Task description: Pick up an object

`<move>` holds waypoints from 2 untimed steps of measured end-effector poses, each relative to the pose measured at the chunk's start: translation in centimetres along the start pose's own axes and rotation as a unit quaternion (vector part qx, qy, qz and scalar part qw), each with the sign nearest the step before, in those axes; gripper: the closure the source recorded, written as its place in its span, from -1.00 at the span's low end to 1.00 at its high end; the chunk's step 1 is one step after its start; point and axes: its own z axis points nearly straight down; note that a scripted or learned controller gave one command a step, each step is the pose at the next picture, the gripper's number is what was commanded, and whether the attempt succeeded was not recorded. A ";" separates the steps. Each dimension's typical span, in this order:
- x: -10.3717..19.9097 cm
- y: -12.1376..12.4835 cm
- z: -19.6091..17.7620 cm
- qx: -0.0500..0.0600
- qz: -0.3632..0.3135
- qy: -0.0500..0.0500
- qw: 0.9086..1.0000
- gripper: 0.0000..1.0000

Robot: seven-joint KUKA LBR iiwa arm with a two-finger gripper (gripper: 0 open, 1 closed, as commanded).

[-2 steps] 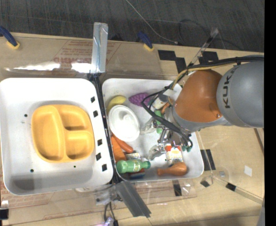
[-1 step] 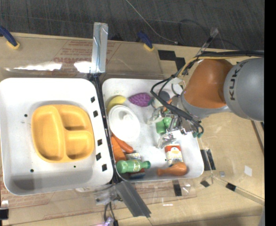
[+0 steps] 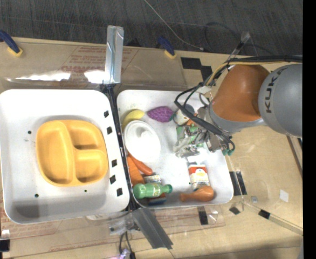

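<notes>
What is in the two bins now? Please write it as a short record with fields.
left bin: yellow divided tray
right bin: white bowl, purple object, yellow object, green bottle, small bottle with red label, orange carrot-like pieces
gripper: low over the right bin, right of the white bowl
held object: none visible
arm: enters from the right

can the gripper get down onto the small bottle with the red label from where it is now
Probably yes. The gripper hangs in the right bin just above the red-labelled bottle, which lies with open white floor around it; only the orange piece touches its lower end.
</notes>
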 end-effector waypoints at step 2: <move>5.7 12.3 -14.2 -0.001 0.234 0.003 0.972 1.00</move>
